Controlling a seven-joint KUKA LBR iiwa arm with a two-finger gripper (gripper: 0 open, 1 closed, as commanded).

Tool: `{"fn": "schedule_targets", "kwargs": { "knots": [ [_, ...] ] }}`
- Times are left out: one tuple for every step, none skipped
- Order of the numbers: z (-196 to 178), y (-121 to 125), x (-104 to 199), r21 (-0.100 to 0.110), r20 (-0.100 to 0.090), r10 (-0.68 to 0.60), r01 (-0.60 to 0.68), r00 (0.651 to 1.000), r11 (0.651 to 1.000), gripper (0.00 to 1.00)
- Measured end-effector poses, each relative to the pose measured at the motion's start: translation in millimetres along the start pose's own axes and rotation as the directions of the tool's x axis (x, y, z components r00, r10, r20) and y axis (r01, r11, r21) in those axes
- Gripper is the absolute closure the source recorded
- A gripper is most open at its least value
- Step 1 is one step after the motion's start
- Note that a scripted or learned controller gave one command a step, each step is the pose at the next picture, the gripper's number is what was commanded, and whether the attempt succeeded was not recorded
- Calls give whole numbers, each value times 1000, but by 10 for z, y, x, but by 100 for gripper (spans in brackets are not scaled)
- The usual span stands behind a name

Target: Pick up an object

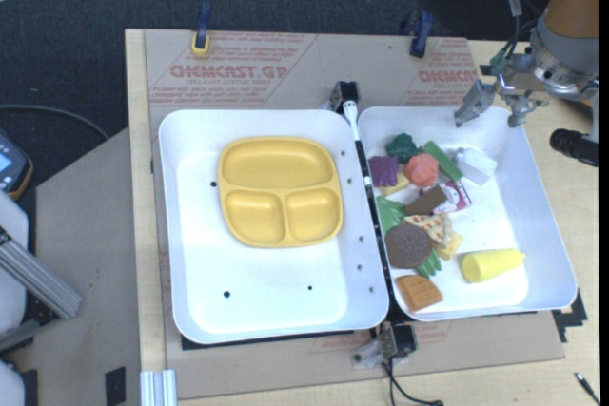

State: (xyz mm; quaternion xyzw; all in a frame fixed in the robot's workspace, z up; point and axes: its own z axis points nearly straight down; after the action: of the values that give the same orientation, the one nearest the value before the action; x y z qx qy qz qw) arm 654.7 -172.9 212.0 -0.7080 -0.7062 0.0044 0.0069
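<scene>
Bins are sitting side by side on the bench, and the gripper [495, 109] is hovering over the far right corner of the right bin [547, 233], its two fingers spread apart with nothing between them. The arm [571, 14] is reaching in from the right, orange band showing above the wrist.

Down in that right bin, a heap of toy food is lying in wait. A yellow block [492, 264] is lying on its side toward the near right, well apart from the fingers. An orange cracker-like piece [419, 291] is resting at the near edge, just beside a brown round cookie [409, 245]. A pizza slice [435, 228] is leaning against the cookie, a red-orange ball [422, 169] is sitting higher up in the pile, and a purple piece [383, 170] is lying next to it on the left. A dark green leafy piece [401, 146] is topping the heap at the far end, and a pale white piece [476, 164] is nearest the fingers, though not touching them.

Over in the left bin [181, 233], a yellow divided tray [281, 190] is lying flat, three compartments facing up.
</scene>
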Motion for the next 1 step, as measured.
{"fn": "schedule_targets", "kwargs": {
  "knots": [
    [-92,28,3,-15,3,-3,3,1000,1000,0]
  ]
}}
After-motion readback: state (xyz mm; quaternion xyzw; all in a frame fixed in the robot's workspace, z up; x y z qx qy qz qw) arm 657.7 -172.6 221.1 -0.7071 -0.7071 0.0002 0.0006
